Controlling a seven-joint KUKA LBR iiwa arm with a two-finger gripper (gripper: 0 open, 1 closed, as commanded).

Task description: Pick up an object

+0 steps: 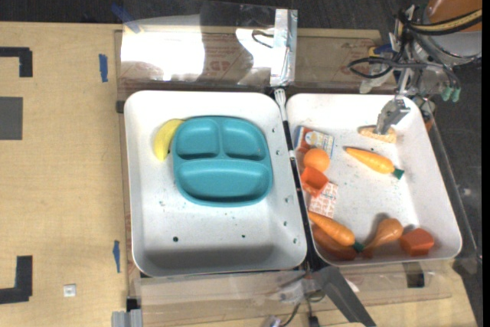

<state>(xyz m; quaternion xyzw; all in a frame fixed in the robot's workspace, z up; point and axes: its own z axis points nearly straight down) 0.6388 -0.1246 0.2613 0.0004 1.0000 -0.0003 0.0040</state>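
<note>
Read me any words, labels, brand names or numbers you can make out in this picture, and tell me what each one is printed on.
No text here can be read.
Small packet with red-and-white print in the right bin: too small and blurred to read.
Packet with blue, red and white print near that bin's top left: blurred, unreadable.
Cardboard under the clear plastic sheet behind the bins: faint reddish print, washed out by glare.

Teal plate (222,161), yellow banana (163,138), orange carrots (370,160), white bins (145,241)
</note>
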